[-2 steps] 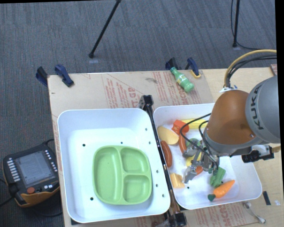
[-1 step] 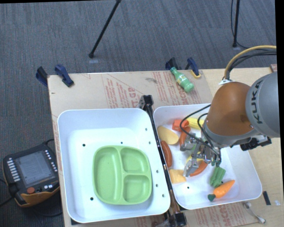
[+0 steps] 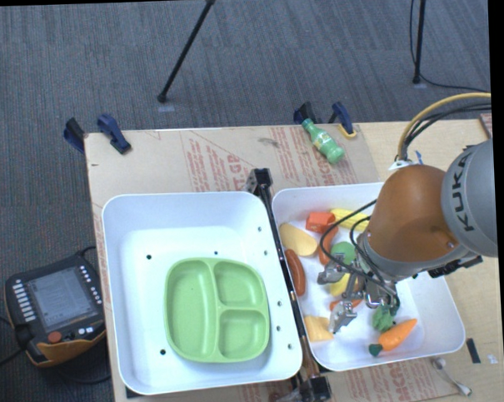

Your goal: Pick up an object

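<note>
In the right bin (image 3: 448, 333), at its near end, we find the toy carrot (image 3: 395, 335) lying flat on the white floor, well inside the front wall. Its long axis runs at a slant: the orange tip points up and to the right, toward the arm's side, and the green top points down and left toward the near wall. Just above it sits a small green piece (image 3: 380, 319), and to the left a yellow wedge (image 3: 317, 327) lies against the divider side.

Over these hangs the gripper (image 3: 354, 305), its metal parts low among the toys; we cannot tell how wide the claw stands, and we see nothing clearly caught in it. We judge the step in hand to be the descent and reach, with no grasp yet shown. The next move, as we read it, calls for settling on one piece, likely the carrot, and meeting it across its narrow width, not along its length.

Farther back lie a red sausage (image 3: 296, 271), a pale yellow slice (image 3: 293, 238) and an orange block (image 3: 319, 220). The left bin (image 3: 119, 218) holds a green divided plate (image 3: 216, 309). Beyond both bins, a green bottle (image 3: 324, 141) lies on the bench
</note>
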`<state>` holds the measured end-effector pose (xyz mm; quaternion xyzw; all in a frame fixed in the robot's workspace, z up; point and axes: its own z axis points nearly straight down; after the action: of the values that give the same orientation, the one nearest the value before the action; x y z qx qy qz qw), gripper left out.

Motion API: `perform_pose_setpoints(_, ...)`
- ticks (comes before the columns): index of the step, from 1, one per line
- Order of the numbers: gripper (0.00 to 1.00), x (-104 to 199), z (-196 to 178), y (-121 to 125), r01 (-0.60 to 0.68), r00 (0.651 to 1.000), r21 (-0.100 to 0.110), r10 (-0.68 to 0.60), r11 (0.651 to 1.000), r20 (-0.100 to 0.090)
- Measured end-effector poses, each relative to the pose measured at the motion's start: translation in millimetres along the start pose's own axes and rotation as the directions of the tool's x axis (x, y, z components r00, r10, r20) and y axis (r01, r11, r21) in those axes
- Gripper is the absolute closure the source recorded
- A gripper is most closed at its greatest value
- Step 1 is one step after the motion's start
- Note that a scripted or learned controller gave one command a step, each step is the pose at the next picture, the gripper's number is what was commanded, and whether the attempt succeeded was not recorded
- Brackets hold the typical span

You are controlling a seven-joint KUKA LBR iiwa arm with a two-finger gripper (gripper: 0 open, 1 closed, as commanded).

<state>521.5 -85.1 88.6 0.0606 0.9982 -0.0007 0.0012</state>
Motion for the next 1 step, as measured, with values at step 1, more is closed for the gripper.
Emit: perform_pose_setpoints(1,0.0,0.0,0.0,0.0,-0.001,1.0,0.0,0.001,1.0,0.0)
